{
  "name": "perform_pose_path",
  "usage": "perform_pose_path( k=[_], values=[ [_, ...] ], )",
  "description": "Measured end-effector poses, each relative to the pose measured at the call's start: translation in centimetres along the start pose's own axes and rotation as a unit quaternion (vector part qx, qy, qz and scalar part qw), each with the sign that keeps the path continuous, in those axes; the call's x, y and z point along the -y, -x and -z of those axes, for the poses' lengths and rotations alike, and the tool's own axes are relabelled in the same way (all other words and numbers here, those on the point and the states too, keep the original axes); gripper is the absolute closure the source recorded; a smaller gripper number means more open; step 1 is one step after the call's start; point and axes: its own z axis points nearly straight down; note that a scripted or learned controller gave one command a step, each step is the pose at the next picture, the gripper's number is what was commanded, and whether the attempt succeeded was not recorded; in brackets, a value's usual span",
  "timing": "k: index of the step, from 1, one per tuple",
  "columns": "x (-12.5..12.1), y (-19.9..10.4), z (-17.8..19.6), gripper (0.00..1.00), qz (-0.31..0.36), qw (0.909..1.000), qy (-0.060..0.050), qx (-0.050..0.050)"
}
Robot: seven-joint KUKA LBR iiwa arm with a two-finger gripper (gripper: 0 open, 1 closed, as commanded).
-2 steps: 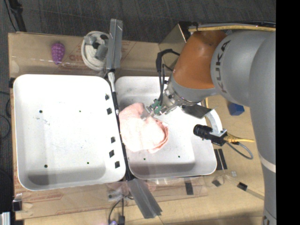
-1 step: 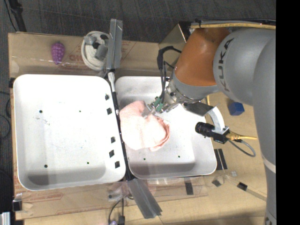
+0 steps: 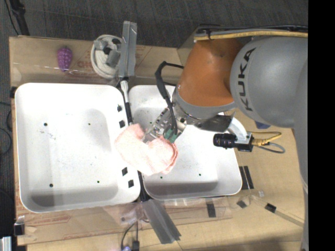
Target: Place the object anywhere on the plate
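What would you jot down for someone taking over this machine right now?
Pincer: low over the right bin, at the pink-and-white cloth; I cannot tell whether it is open or shut, or holding anything.
Cloth: crumpled at the right bin's left side, draped over the rim toward the left bin.
Plate: I cannot make one out.
Done: nothing visibly placed.
Left: confirm the grasp, find the plate, set the object on it.

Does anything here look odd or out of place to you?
Yes. A pale pink cloth lies crumpled across the divide between the two bins, part in the right bin, part over the left bin's edge. A purple object sits outside the bins, on the bench.
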Motion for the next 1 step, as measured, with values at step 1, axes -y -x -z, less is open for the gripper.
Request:
perform_pose_path(
  k=[1],
  values=[
    [-2.94,-4.89,-1.07,1.0,0.201,0.9795,0.0,0.0]
  ],
)
